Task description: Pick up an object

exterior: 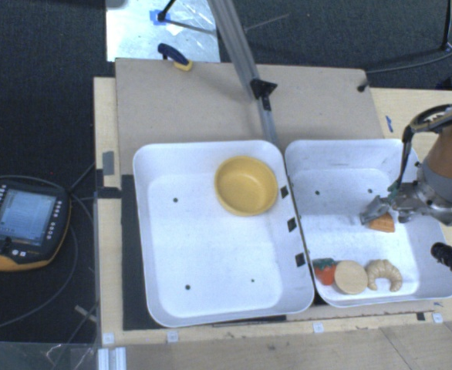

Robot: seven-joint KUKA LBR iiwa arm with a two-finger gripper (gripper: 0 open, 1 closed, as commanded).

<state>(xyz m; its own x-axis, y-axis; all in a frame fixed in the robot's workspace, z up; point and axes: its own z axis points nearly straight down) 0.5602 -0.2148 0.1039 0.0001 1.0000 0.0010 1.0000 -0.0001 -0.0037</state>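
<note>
White plastic made up both bins on the bench, and they stood side by side, touching along their middle edges. The left bin (180, 284) held one yellow bowl (246, 185), which sat upright near its far right corner. The right bin (326, 164) held the arm's gripper (382, 213), lowered close to the bin floor near the right wall. Just under the gripper lay a small orange wedge (382, 223), touching or almost touching the metal tip; I could not tell whether the claw was wide, narrow, or closed on the wedge, because its parts were too small and blurred. Along the near edge of the same bin three more things lay in a row: a red and green piece (325, 270) on the left, a round tan disc (350, 277) touching it in the middle, and a pale croissant (386, 274) just beside the disc on the right. The grey arm (446, 172) with its orange band came in from the right side. On the dark floor to the left of the bench rested a control pendant (21, 222) with a lit screen.
</note>
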